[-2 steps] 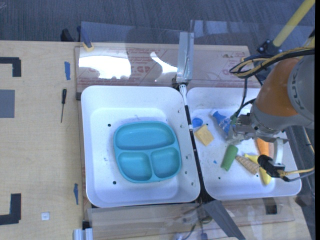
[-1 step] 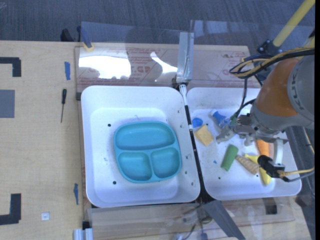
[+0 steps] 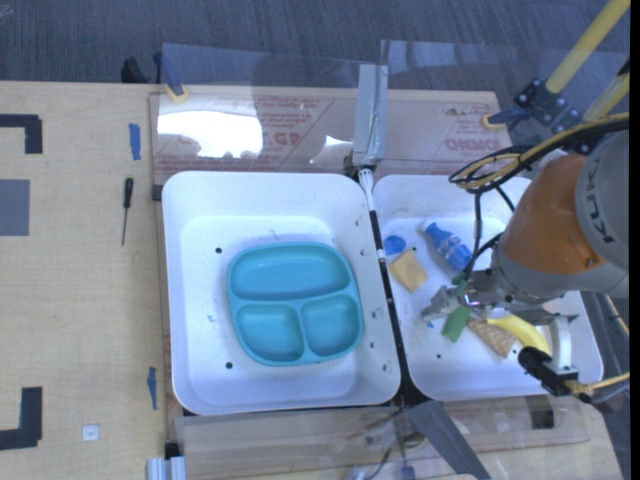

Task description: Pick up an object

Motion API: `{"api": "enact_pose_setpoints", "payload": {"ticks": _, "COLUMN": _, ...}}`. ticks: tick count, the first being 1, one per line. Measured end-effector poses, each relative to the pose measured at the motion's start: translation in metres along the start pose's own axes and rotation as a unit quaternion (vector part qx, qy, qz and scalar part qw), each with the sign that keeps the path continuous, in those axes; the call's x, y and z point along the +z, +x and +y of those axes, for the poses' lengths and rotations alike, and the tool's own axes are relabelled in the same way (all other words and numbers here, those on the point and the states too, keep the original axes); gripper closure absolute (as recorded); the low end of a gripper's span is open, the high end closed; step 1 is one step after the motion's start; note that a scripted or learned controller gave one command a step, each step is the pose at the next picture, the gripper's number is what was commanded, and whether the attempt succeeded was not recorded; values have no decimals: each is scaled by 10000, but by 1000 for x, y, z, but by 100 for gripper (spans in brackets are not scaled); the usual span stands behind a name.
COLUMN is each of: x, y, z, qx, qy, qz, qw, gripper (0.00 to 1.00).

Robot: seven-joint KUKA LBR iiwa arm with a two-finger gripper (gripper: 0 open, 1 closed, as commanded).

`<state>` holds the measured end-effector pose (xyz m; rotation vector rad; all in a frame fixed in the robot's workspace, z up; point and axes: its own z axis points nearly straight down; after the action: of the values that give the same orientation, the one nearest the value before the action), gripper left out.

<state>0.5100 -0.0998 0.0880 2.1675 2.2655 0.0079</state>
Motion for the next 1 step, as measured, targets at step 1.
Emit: {"api": "enact_pose_setpoints", "payload": {"ticks": 1, "x": -11, "y": -1, "z": 2, "qx": 10, "qy": -27, "qz": -8, "qw": 10000, "gripper": 100}}
